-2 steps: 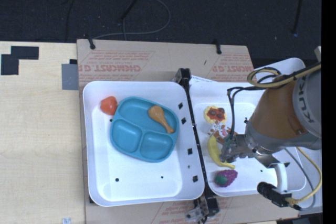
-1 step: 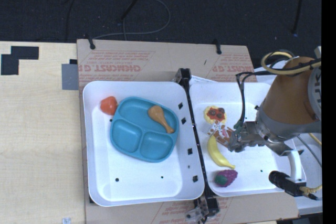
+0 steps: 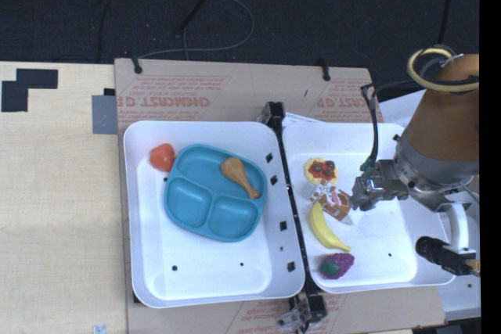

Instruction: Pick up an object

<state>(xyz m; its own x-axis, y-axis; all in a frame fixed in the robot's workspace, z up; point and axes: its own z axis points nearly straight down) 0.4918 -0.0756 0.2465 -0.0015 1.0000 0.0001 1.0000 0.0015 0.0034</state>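
Camera view: gripper (image 3: 363, 195) sits low in right bin (image 3: 391, 262), just at 3 o'clock of a red-and-white snack packet (image 3: 335, 202); jaw state cannot be told. Banana (image 3: 325, 227) lies at 7 o'clock of gripper. Blue tray (image 3: 196, 203) occupies left bin (image 3: 196, 281).

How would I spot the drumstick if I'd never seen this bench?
Look in the left bin, where a blue tray with compartments lies. The drumstick rests in its upper right compartment, tan and club-shaped. The tomato nearby is round, red and outside the tray.
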